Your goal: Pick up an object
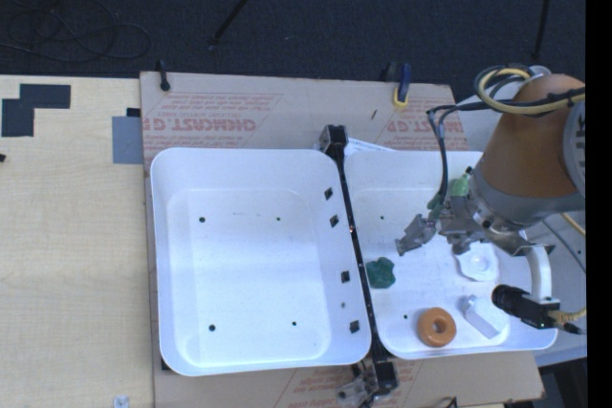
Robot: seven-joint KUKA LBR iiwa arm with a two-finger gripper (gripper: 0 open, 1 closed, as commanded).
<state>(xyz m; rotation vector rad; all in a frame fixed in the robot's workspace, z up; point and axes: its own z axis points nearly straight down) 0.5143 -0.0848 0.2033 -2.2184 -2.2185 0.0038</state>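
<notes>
Left bin (182, 205) noted bare white, green object (382, 273) seen in right bin (402, 182) near the divider, gripper (413, 235) held just above-right of it, finger spread and grasp not discernible, orange ring (437, 327) lying near the front rim, grey block (479, 317) beside it, white piece (475, 264) partly covered by the arm (526, 158).

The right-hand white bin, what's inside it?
In the right bin: a green lump, an orange ring, a grey block and a white piece. The arm covers the bin's far right corner.

In the right bin (402, 182), the ring (437, 327) lies nearer the camera than the crumpled lump (382, 272), right of it.
</notes>
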